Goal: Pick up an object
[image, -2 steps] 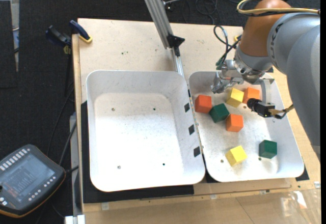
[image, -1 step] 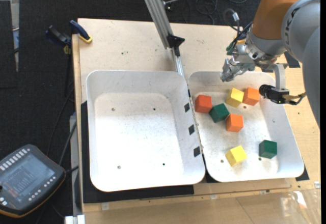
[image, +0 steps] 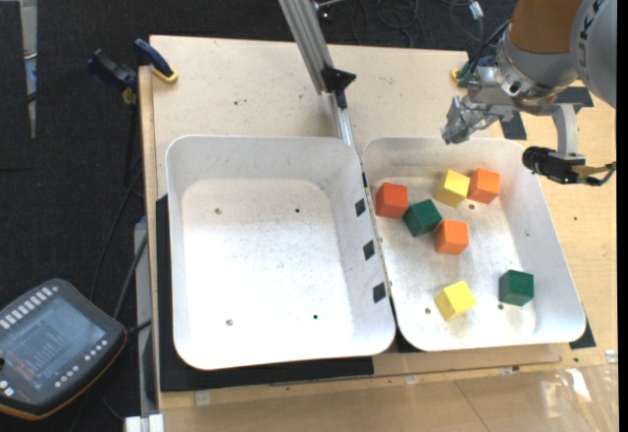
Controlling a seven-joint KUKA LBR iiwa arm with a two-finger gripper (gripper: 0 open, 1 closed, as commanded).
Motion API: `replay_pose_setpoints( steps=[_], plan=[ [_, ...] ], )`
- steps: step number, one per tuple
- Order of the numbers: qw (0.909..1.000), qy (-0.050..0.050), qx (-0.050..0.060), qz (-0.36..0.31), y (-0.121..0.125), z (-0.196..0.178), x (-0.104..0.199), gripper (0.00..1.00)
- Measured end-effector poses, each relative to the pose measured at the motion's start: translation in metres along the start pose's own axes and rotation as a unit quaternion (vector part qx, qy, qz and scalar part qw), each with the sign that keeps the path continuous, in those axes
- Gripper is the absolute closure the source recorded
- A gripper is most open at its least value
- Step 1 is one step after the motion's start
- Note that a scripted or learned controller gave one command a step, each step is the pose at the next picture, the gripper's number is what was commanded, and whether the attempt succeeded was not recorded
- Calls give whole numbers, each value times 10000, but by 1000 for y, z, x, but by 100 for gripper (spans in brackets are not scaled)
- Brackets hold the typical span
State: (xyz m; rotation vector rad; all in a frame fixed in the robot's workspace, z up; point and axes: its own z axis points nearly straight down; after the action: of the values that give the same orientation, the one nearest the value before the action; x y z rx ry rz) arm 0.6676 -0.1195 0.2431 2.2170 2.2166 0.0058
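The right bin (image: 549, 273) holds several small cubes. An orange cube (image: 392, 199) lies at its left, with a green cube (image: 423, 217) and another orange cube (image: 451, 236) beside it. A yellow cube (image: 453, 187) touches a third orange cube (image: 484, 185) near the far wall. A yellow cube (image: 454, 299) and a dark green cube (image: 516, 287) lie toward the front. My gripper (image: 457, 132) hangs above the bin's far rim, raised clear of the cubes, with nothing visible between its fingers.
The left bin (image: 196, 224) stands beside the right one. A slanted metal rail (image: 304, 23) runs down to the join between the bins. A blue and yellow clamp (image: 147, 62) grips the bench's left edge. A pendant (image: 49, 347) lies at the front left.
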Motion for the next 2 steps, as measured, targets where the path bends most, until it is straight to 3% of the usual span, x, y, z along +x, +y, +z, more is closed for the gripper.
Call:
replay_pose_setpoints(
  steps=[1, 2],
  plan=[
    [10000, 4, 9, -12, 1, -28, 0, 100],
    [10000, 16, 42, -35, -17, -26, 45, 100]
  ],
)
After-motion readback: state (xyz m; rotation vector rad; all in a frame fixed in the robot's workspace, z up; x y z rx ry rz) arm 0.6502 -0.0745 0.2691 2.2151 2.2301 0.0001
